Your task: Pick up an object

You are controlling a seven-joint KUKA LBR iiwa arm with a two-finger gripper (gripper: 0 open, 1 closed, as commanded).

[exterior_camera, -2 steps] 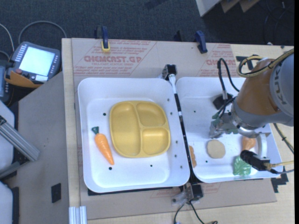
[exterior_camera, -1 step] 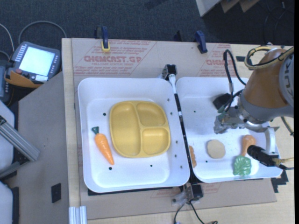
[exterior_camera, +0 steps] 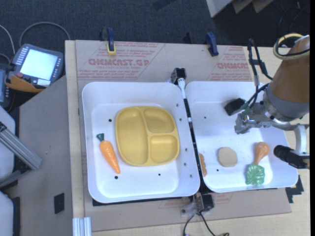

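While the hand hangs over the upper part of the right bin, the things it could take lie lower in this bin: a round beige cookie, a green leafy piece and a small orange cone-shaped piece just beside it. I cannot tell if the hand is apart or together, because the metal parts are small and blurred from this angle, but nothing seems to be between them. One risk is that the hand comes down on bare white floor, as no object sits directly under it. Another risk is the crowding: the green piece and the orange cone are nearly touching, so the hand may push one away or catch both. The flat cookie gives little edge for a grip. The carrot and yellow divided plate in the left bin are well apart from the arm.
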